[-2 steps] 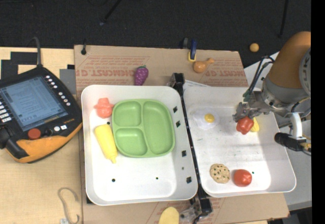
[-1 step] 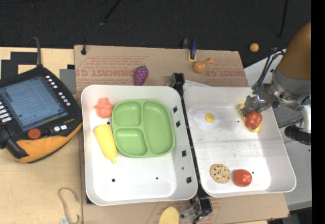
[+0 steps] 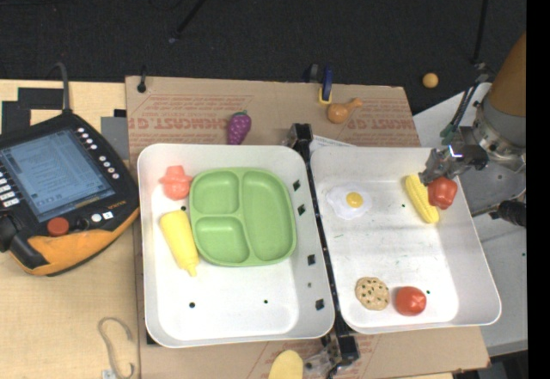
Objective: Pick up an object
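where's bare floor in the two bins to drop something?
Right bin: open middle, bordered by fried egg, corn, cookie and tomato. Left bin: bare front strip below the green tray and yellow bottle. Crowded: the left bin's upper half, and the right bin's far corner by the gripper.

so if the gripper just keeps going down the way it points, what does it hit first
Probably the red toy right under the gripper, beside the corn; depth is hard to judge from this slanted view.

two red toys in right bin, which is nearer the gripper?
The red toy at the gripper, beside the corn; the red tomato lies by the cookie.
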You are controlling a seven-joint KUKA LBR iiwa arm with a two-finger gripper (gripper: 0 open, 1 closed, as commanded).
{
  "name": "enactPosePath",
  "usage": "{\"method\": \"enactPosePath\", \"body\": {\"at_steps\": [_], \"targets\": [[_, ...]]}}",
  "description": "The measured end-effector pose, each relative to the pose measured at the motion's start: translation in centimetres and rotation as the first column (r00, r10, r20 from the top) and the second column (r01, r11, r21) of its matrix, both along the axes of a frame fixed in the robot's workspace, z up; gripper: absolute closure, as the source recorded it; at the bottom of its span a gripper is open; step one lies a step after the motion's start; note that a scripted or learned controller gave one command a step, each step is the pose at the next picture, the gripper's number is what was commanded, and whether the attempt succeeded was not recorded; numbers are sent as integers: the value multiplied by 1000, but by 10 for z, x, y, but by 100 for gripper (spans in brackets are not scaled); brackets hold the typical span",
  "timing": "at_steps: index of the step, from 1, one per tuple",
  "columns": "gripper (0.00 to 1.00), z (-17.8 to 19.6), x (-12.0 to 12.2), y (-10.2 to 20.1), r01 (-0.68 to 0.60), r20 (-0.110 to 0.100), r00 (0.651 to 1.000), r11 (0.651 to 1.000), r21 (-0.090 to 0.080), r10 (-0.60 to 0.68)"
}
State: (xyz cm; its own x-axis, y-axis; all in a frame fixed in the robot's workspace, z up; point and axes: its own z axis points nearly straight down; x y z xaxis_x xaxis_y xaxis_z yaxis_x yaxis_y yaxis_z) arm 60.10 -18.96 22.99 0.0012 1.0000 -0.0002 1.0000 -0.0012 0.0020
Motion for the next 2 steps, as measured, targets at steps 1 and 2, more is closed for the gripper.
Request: {"method": "enactPosePath", "body": {"at_steps": [1,2], "targets": [[100,-12,-8,53,-4,-6,1000,1000,3,4],[100,1,-23,101,-4,-5,1000,1000,3,4]]}}
